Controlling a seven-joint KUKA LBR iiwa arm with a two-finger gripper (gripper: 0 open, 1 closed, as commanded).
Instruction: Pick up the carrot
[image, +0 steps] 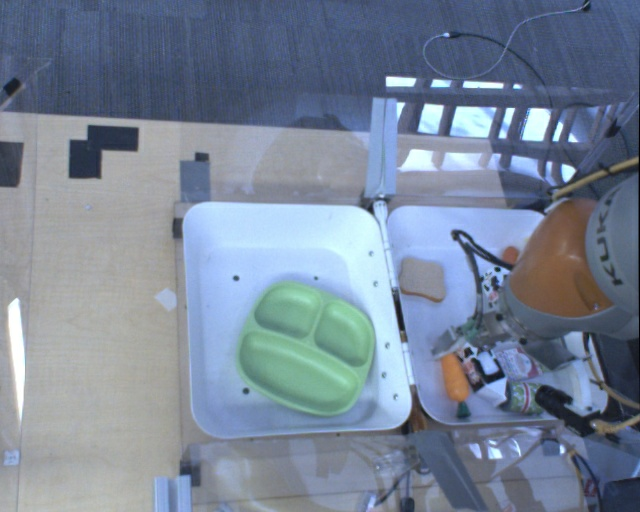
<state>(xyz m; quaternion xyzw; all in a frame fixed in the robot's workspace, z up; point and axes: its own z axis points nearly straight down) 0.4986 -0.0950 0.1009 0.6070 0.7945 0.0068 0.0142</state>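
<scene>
Pale wooden bench surface (90, 330) occupies the left and centre of the frame, with dark carpet along the upper edge. Two white bins are set side by side. The left bin (210, 250) holds a green divided plate (306, 347), lying flat and well apart from the work area. The right bin (425, 400) holds the carrot (456, 378), which lies near the bin's lower left, pointing down-frame, just beside a cluster of small packaged items (500, 372). A slice of toast (423, 279) rests higher up. The arm (570, 270) is positioned over the bin's right side, apparently to reach down into the clutter. The gripper (478, 335) is seen close above the carrot; its state cannot be told. No grasp on the carrot is visible.
</scene>
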